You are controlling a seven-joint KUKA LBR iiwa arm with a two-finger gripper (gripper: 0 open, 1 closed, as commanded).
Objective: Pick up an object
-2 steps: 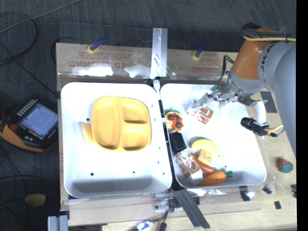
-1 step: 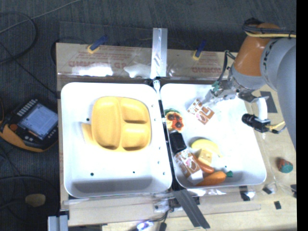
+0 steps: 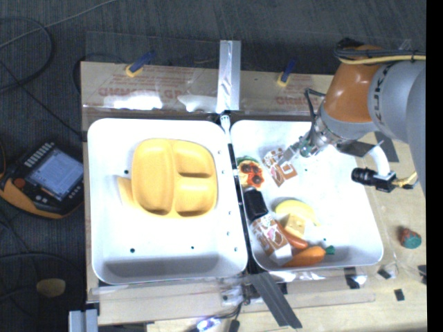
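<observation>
The likely target, a small white-and-brown carton, lies tilted in the upper part of the right bin, touching a second similar piece on its upper left. The gripper sits just beside it, up and to the right, low over the bin floor; whether it is wide or narrow cannot be told, and nothing is seen held. Judgement: the approach wants centring over the carton and alignment across its short sides before closing, since the neighbour could be nudged or caught. A black block, banana and carrot lie well clear below. The left bin carries a yellow tray.
</observation>
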